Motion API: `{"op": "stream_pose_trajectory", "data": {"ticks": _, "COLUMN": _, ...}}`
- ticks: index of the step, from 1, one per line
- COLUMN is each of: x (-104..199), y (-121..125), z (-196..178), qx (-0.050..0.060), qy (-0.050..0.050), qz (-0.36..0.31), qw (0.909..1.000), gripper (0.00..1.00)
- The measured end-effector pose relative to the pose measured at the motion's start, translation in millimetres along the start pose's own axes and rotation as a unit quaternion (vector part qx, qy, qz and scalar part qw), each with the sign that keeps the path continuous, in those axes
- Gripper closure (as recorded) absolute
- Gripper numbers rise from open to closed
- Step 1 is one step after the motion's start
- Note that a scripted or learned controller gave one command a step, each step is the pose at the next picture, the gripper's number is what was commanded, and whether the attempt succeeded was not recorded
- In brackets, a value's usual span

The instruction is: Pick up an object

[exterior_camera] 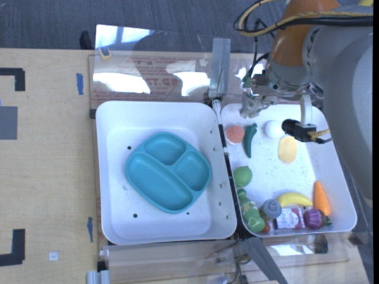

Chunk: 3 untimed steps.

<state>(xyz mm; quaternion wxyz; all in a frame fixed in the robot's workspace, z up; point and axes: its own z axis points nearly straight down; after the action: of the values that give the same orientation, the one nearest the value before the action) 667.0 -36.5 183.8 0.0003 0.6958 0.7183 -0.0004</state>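
My gripper (252,110) hangs over the far left corner of the right bin (340,185). Just below it lie a dark green chili (249,141) and an orange-red round fruit (235,134). A white egg (273,129) and a pale yellow fruit (288,149) rest to its right. Nothing shows in the gripper's grasp. Near the bin's front are a green round fruit (242,175), a banana (294,199), a carrot (321,197), a purple eggplant (312,219), a red-and-white packet (288,219) and a grey cap (271,208).
The left bin (112,158) holds a blue divided plate (168,171). A black part with an orange tip (301,131) juts out beside the egg. The grey arm (349,70) covers the right bin's far right side. A rim (224,158) separates the two bins.
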Motion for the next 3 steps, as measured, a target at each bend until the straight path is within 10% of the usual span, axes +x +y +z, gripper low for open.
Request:
{"op": "stream_pose_trajectory", "data": {"ticks": 1, "x": 0, "y": 0, "z": -1, "qx": 0.0, "qy": 0.0, "qz": 0.0, "qw": 1.0, "gripper": 0.0}}
{"op": "stream_pose_trajectory", "data": {"ticks": 2, "x": -66, "y": -1, "z": 97, "qx": -0.002, "qy": 0.0, "qz": -0.045, "qw": 0.999, "gripper": 0.0}}
{"op": "stream_pose_trajectory", "data": {"ticks": 3, "x": -64, "y": 1, "z": 86, "qx": -0.003, "qy": -0.001, "qz": -0.048, "qw": 0.9988, "gripper": 1.0}}
